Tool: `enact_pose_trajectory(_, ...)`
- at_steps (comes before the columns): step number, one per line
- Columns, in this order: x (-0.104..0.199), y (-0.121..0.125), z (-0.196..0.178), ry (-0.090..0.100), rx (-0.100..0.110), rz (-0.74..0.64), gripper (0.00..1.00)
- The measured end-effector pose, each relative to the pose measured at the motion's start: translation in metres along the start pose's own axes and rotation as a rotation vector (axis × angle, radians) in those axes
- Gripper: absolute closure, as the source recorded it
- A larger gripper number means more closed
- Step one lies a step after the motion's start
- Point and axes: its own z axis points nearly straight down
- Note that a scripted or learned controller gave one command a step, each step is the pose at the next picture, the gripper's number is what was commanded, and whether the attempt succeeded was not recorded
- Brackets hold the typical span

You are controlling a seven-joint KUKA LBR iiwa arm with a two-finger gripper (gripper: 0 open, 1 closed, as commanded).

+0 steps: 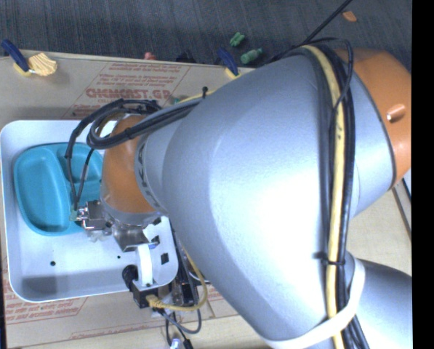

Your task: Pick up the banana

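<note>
Pickup entry: end effector stood over the left bin beside a teal tub, its state impossible to tell; banana's place untellable behind the arm; grasp judged unconfirmed, lift outstanding.

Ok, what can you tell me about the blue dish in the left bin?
The blue dish is a turquoise tub with rounded corners and a raised rim, plastic by its look. It sits open side up at the left end of the white bin. The arm covers its right side, and black cables cross in front of it there.
</note>
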Motion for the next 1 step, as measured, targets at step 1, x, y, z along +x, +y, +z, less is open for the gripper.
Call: enact_pose_trajectory(1, 0.0004, -0.0006, -0.0095, -0.001, 0.004, -0.005, 1.0)
